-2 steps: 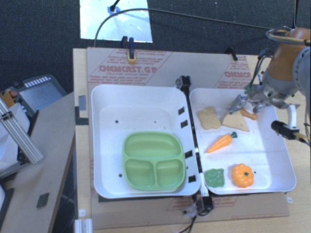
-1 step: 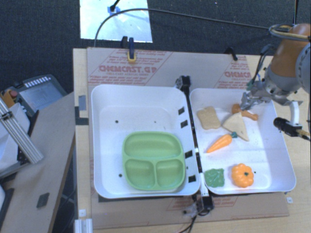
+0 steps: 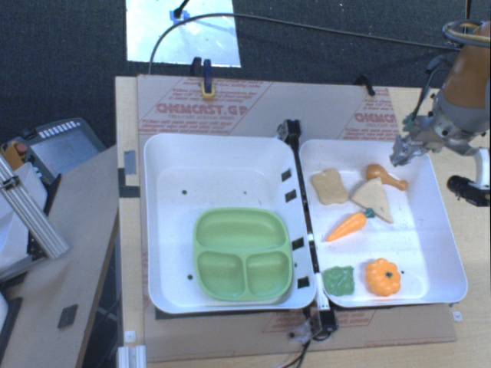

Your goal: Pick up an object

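Note:
In the right bin [image 3: 437, 213] lie several toy foods: a toast slice [image 3: 331, 186], a chicken drumstick [image 3: 384, 176], a pale cheese wedge [image 3: 374, 200], an orange carrot [image 3: 347, 225], a green leafy piece [image 3: 338, 280] and an orange pumpkin [image 3: 383, 277]. My gripper [image 3: 403, 153] hangs over the bin's far right part, just up and right of the drumstick. Nothing shows between its tips.
The left bin [image 3: 165, 205] holds a green divided plate [image 3: 243, 253]. Black clips [image 3: 292, 133] run along the seam between the bins. A grey device [image 3: 61, 148] and a metal rail [image 3: 31, 213] sit off the bench at left.

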